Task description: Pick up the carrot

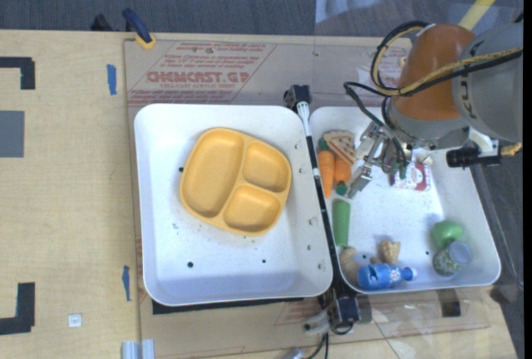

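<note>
The carrot [327, 173] is a short orange stick lying along the left wall of the right bin [478, 208], near its far end. My gripper [374, 174] hangs just to the right of the carrot, low over the bin floor. Its metal fingers [360, 180] point down and toward the carrot. They stand open with nothing between them. The carrot lies free, a small gap away from the nearest fingertip. The orange band of the arm [432, 71] rises behind the gripper.
A second orange piece [345, 156] and a tan slice [337, 139] lie beside the carrot, with a green stick [341, 220] just below it. A blue bottle [384, 274], a tan lump [388, 249], a green fruit [447, 231] and a can [449, 259] sit near the front. The left bin [158, 266] holds a yellow divided plate [237, 180].
</note>
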You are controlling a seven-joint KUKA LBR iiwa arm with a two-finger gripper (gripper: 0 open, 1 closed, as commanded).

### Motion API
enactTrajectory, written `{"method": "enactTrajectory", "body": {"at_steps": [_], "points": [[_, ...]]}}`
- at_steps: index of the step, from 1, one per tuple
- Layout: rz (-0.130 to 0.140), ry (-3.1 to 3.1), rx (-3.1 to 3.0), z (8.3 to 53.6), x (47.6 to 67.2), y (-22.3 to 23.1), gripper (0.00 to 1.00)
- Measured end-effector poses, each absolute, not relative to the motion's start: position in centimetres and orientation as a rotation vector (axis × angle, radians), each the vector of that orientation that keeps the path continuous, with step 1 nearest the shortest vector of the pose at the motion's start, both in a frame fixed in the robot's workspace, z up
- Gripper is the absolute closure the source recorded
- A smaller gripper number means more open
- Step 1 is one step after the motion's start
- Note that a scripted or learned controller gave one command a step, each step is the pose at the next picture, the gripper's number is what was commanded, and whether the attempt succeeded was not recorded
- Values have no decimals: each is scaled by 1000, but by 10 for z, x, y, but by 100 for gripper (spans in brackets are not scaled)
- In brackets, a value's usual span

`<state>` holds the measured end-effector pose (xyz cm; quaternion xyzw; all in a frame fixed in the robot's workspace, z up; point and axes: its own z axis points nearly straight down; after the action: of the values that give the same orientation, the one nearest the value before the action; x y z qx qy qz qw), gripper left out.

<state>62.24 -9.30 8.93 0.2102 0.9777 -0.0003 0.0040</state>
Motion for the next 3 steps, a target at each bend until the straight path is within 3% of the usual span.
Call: {"method": "enactTrajectory", "body": {"at_steps": [1, 2, 3], "points": [[-1, 2940, 1084, 89, 622, -93, 0], [8, 2696, 1598, 188, 590, -15, 0], [-3, 2514, 1887, 185, 562, -52, 0]]}}
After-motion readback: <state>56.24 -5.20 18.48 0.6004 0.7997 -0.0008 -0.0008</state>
